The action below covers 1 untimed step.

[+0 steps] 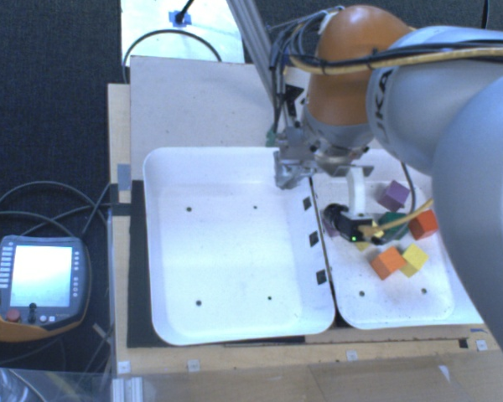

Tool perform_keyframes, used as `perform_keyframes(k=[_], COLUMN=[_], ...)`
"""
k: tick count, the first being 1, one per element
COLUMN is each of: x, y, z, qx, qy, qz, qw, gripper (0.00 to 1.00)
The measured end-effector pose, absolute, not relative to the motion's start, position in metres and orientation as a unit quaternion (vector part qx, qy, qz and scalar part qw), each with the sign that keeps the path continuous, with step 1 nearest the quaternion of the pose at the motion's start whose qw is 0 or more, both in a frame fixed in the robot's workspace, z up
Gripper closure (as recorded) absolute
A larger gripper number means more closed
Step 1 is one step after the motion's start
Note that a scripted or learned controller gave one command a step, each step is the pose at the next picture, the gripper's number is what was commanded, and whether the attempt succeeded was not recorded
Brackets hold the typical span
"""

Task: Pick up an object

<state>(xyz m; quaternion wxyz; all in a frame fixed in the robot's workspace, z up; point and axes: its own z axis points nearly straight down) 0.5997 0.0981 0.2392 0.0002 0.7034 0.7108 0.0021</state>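
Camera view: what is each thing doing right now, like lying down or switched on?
end effector, hanging over the bins' shared rim.
purple block, lying loose in the right bin.
red-orange block, lying loose there.
orange block, lying beside the yellow block.
handheld screen, lit.

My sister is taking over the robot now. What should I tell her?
Pincer: hangs above the far end of the rim between the two bins; no block seen in it.
Things: purple block, far orange block, near orange block and yellow block lie in the bin on the picture's right.
Done: nothing picked up yet.
Left: go down on one block, grip it and lift it.
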Motion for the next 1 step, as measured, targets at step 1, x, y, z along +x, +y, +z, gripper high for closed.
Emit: perform_keyframes(k=[1], x=[0.5996], y=[0.0946], z=[0.2387], qx=[0.705], qy=[0.709], qz=[0.0006], qw=[0.001], gripper=[0.00])
